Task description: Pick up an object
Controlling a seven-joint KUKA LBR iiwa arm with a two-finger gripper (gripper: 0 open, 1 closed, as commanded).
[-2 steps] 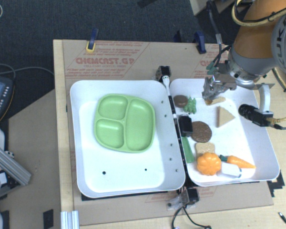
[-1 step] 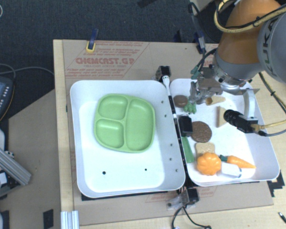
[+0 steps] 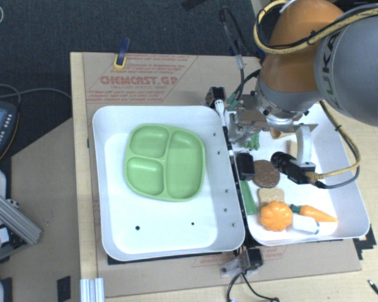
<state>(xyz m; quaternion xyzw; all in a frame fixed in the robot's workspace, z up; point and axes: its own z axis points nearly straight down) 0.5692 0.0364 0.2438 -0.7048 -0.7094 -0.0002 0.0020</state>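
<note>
Several small toy foods lie in the right bin [image 3: 346, 168]: an orange pumpkin [image 3: 275, 216], a carrot [image 3: 315, 214], a brown cookie [image 3: 266, 174]. All look light and rigid; the pumpkin's round sides suit gripping. Gripper [image 3: 247, 131] hovers above; finger spread unclear.

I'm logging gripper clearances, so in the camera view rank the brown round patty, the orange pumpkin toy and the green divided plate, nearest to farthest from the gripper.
1. Brown round patty, just below the gripper, right bin.
2. Orange pumpkin toy, lower in that bin.
3. Green divided plate, left bin.
</note>
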